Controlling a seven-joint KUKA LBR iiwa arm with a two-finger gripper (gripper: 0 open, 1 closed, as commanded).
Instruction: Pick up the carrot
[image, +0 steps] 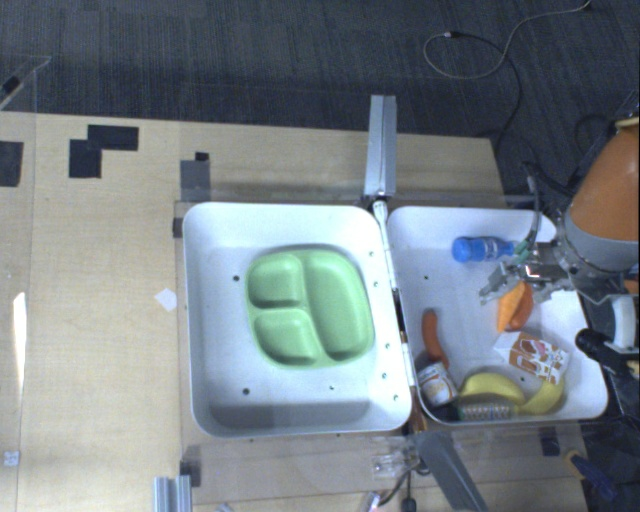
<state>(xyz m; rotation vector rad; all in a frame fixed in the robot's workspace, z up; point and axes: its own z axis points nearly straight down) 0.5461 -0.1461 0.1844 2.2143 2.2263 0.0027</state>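
On the pale wooden tabletop (100, 330) with its two white bins, the pincer (522, 272) hangs in the right bin (440, 235), its prongs spread just above the carrot (514, 306), which looks ungrasped, so closing and lifting remain.

One fixed overhead camera, slanting down on both bins (200, 330).

The grey arm (610, 215), its orange band uppermost, reaches in from the right edge with the wrist angled down and to the left. The gripper (520, 272) points leftward at a low slant, its two metal fingers (497, 283) spread apart, one splayed to each side of the tip.
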